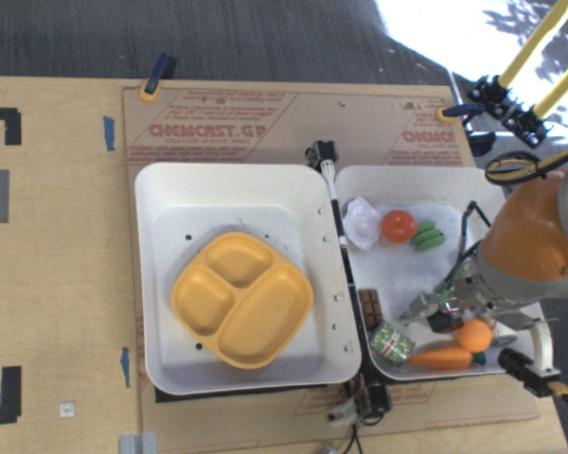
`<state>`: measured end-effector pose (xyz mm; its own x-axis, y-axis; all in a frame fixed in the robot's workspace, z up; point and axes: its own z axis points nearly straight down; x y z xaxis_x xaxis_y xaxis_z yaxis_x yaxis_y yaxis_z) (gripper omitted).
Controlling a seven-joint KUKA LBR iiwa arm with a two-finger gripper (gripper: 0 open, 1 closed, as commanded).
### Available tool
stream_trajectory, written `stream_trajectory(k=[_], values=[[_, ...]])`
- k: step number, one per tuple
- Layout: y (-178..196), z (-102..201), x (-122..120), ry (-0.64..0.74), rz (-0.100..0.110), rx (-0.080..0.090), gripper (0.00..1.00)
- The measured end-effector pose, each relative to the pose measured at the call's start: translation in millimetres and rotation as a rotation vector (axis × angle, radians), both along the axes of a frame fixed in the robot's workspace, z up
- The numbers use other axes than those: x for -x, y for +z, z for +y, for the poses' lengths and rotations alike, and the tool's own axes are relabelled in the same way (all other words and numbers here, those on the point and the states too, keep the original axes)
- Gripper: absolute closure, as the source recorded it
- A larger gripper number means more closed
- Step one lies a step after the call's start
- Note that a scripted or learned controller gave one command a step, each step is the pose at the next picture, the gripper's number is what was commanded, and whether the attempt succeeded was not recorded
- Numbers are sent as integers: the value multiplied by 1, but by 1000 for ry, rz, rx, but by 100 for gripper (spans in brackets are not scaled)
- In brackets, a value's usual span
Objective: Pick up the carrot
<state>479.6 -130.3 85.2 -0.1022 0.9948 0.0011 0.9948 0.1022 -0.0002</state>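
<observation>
The carrot (439, 357) is orange and tapered, and lies flat along the front wall of the right bin (412, 268) with its tip pointing left. A round orange fruit (474, 335) touches its thick end. My gripper (437, 310) hangs low over the bin, just behind the carrot and left of the orange fruit, beneath the arm's orange band (533, 236). The carrot rests on the bin floor with nothing gripping it.
The right bin also holds a green, white and red packet (390, 342) beside the carrot's tip, a brown bar (368, 303), a white crumpled item (362, 223), a red tomato (398, 225) and a green piece (428, 236). A yellow divided plate (241, 298) sits in the left bin (161, 206).
</observation>
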Motion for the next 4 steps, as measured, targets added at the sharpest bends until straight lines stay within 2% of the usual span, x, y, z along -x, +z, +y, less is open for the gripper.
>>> stream_trajectory(k=[1,2,3,4], values=[[11,1,-2,1,-6,0,100],[154,-7,0,-231,-2,2,100],[3,26,0,-215,-2,1,100],[2,26,0,-216,-1,1,0]])
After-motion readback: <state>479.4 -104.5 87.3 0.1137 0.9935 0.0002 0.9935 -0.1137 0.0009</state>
